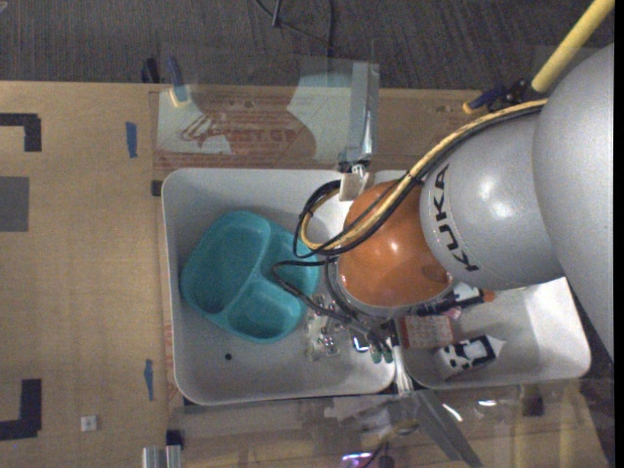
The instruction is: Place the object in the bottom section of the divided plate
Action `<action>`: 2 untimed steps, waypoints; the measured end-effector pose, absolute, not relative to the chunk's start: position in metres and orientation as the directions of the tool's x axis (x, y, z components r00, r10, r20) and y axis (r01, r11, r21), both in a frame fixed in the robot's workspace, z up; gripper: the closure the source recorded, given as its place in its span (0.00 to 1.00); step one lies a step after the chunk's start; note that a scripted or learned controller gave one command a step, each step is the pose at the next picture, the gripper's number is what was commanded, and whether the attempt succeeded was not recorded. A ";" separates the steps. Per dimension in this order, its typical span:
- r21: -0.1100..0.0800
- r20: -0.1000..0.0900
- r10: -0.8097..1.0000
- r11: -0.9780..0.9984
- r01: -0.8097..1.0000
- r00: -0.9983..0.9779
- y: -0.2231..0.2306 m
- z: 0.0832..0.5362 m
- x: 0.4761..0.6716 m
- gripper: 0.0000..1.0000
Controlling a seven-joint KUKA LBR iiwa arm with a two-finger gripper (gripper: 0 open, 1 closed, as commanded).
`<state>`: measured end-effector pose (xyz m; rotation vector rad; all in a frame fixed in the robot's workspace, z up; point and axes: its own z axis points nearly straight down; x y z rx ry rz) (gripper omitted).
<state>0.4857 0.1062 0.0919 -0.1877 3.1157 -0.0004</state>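
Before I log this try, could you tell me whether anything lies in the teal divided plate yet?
No, the teal divided plate in the left white bin shows bare teal sections.

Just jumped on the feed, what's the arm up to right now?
The KUKA arm reaches in from the right and hangs low over the left white bin, its hand beside the lower right edge of the teal divided plate. I cannot tell whether it carries anything. The plate's visible sections look bare. A small black-and-white object lies in the right bin.
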 end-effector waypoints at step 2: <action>-0.001 -0.008 -0.575 0.818 -0.575 -0.818 0.136 0.309 0.495 1.00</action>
